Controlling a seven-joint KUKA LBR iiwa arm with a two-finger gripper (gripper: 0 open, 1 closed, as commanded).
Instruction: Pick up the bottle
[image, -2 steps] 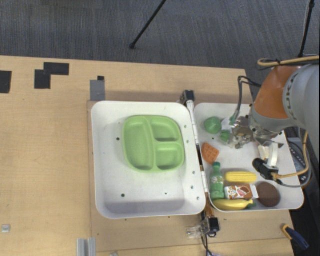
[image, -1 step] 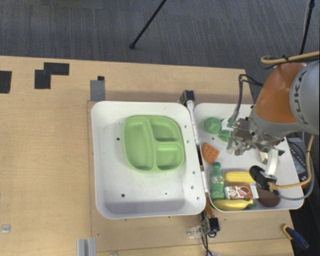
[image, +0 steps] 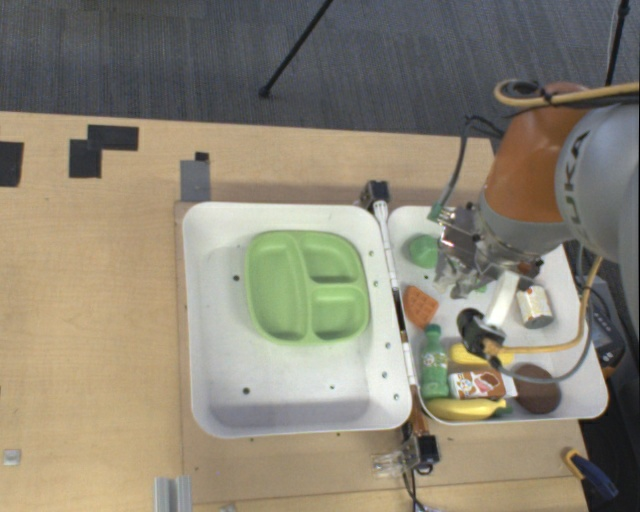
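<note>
Over the right-hand white bin (image: 596, 398), the grey and orange arm (image: 545, 170) reaches in from the right and covers much of that bin's far half; its gripper (image: 470, 272) hangs low among the clutter, and whether the jaws are apart or together cannot be told, since the wrist hides them. The bottle (image: 434, 362), green with a green cap, lies near the bin's left wall, just beside the divider, below an orange wedge-shaped piece (image: 420, 303) and touching a small carton (image: 476, 384). A yellow banana (image: 462, 408) is partly hidden under the carton, and a brown round thing (image: 538, 389) sits at the near right corner. A green lump (image: 423, 249) shows left of the gripper, a silvery can (image: 534, 306) to its right. The items are crowded, leaving little free floor. The left white bin (image: 212, 330) holds one green divided tray (image: 305, 286), with wide bare margins around it. Two bins stand side by side on the counter (image: 90, 330).
</note>
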